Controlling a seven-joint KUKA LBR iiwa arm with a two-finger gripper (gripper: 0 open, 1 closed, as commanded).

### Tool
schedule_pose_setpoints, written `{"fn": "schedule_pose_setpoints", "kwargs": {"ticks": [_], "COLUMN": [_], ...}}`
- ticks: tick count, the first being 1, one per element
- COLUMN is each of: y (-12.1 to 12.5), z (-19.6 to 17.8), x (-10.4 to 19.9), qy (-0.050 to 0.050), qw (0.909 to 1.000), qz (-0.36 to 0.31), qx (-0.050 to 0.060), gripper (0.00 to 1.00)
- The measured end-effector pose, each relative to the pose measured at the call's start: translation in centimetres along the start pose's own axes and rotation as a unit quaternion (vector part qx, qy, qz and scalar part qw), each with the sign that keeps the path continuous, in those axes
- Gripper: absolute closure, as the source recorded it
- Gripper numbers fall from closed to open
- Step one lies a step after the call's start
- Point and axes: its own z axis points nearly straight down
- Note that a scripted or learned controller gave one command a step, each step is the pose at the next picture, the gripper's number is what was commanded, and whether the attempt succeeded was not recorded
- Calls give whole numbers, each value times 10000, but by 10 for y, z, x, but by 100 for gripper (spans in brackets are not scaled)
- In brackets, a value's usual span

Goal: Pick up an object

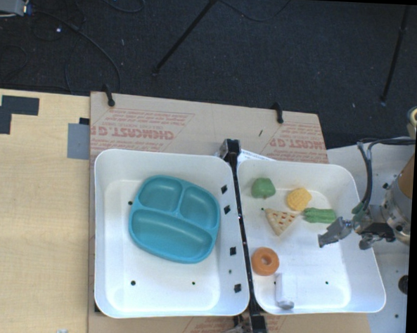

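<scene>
Camera view: two white bins on the counter. The right bin [366, 295] holds five small objects, one each: green lump [263, 187], yellow piece [299, 199], green pod [319, 215], pizza-slice toy [281, 220], orange ring [265, 261], plus a white cylinder [284, 289]. One teal divided plate [175, 219] lies in the left bin [110, 276]. The end effector [345, 234] reaches in low from the right, fingers apart and gripping nothing, the pod just left of it.
</scene>
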Motion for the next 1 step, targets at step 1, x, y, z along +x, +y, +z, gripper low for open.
{"fn": "schedule_pose_setpoints", "kwargs": {"ticks": [1], "y": [2], "z": [-6], "x": [0], "qy": [-15], "qw": [10000], "qz": [-17], "qx": [-62], "gripper": [0]}}
